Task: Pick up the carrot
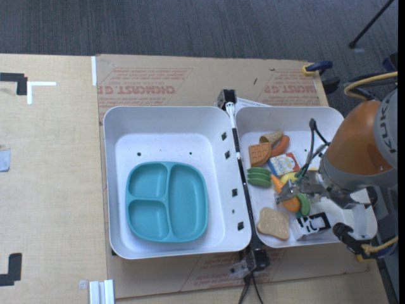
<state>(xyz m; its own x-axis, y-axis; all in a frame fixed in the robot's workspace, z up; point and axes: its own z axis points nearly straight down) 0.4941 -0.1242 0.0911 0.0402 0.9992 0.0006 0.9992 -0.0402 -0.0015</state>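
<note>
Gripper (293, 194) low in right bin (329, 116), finger state cannot tell. Carrot (286, 195) directly beneath tip, right bin centre, long axis roughly 11-to-5 o'clock; pea pod (258, 177) at its 10 o'clock.

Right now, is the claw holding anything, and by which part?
Cannot tell. The claw is down on the carrot in the right bin, but the view doesn't show a grip or where on the carrot.

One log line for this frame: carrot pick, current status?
task: pick carrot | pincer: low in right bin, over food pile | carrot: under pincer, grasp unconfirmed | left bin: teal tray
</note>
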